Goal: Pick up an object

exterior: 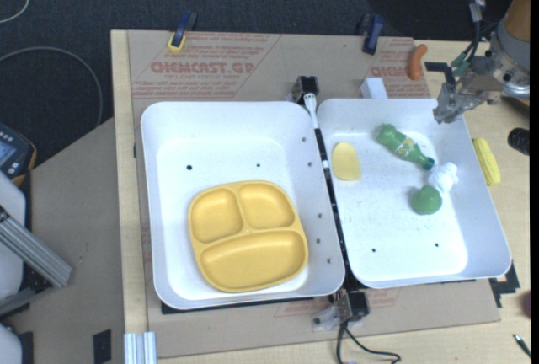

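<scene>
Worktop (pixel 126 185): a tan board that carries two shallow white bins side by side, with clamps along its far edge.
Left bin (pixel 168 135): holds one thing, a yellow tray (pixel 246 234) with three compartments, lying flat towards the near side. All three compartments look bare.
Right bin (pixel 472 244): holds the small things. A green bottle (pixel 403 146) lies on its side towards the far right. A pale yellow piece (pixel 346 161) lies flat near the left wall. A green ball (pixel 426 200) sits just beside a small white piece (pixel 444 177); the two look to be touching.
Outside the bins: a yellow corn cob (pixel 487 160) lies along the right bin's right rim, and an orange sausage-like toy (pixel 417 61) rests on the board beyond the far rim.
Arm: reaches in from the right at the top corner, with cables trailing above it.
Hand (pixel 450 105): poised over the far right corner of the right bin, near the rim. Nothing shows between its fingers; whether they stand apart or together I cannot tell, as they are too small and dark.
Progress: nothing is lifted yet, as every object lies in a bin or on the board. The pick looks barely begun, or between tries.
Left to do: come down on one thing, close on it, and raise it clear.
Likeliest target: by my judgement the bottle, as it lies nearest the hand, though the ball and white piece are also near.
</scene>
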`<state>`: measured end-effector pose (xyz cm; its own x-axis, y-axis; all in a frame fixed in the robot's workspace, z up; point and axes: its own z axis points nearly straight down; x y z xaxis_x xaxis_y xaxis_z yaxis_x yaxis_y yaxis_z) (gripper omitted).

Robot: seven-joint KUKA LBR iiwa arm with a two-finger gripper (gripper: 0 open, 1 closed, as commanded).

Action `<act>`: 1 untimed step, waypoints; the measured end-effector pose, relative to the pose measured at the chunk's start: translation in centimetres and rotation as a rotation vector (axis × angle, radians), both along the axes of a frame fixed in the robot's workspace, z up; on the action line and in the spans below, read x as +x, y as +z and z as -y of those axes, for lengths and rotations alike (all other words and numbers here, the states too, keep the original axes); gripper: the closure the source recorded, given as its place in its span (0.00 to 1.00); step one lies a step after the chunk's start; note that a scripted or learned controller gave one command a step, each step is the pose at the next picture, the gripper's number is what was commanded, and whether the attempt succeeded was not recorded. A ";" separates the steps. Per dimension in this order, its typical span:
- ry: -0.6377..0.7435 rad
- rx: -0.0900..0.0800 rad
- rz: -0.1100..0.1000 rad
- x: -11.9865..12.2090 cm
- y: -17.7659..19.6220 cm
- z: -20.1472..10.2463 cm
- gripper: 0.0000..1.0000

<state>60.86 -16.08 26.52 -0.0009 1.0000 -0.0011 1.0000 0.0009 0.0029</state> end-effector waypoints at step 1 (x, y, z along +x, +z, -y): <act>-0.009 0.001 -0.011 -5.7 -5.2 6.8 1.00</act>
<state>55.19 -22.86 21.28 0.0081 1.0000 0.0003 0.9999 -0.0081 -0.0081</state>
